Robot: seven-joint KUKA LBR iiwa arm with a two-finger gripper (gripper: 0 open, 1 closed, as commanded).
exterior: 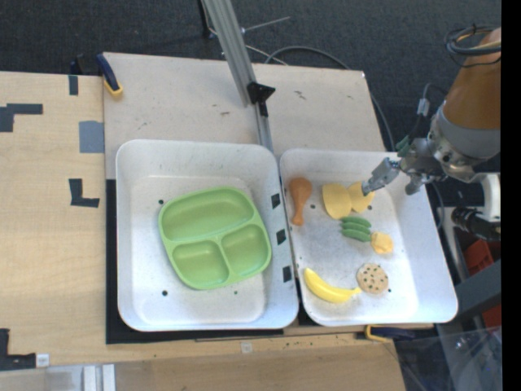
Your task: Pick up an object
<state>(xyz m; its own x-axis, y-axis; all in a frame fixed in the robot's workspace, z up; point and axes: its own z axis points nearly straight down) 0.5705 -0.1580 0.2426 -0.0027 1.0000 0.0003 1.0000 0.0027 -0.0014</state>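
My gripper [396,181] hangs over the upper right part of the right bin [423,300]. Its fingers stand apart, open, with nothing between them. The left fingertip [376,179] is just above and right of a yellow cheese wedge [337,199]. Below the wedge lie a green pea pod [356,229] and a small yellow piece [382,243]. A brown drumstick [299,196] lies at the bin's left side. A banana [327,287] and a chocolate chip cookie [373,278] rest near the front.
The left bin [138,300] holds a green divided plate [214,238]. A grey metal pole [232,35] slants down to the bins' shared back edge. The grey and orange arm [472,104] stands at the right.
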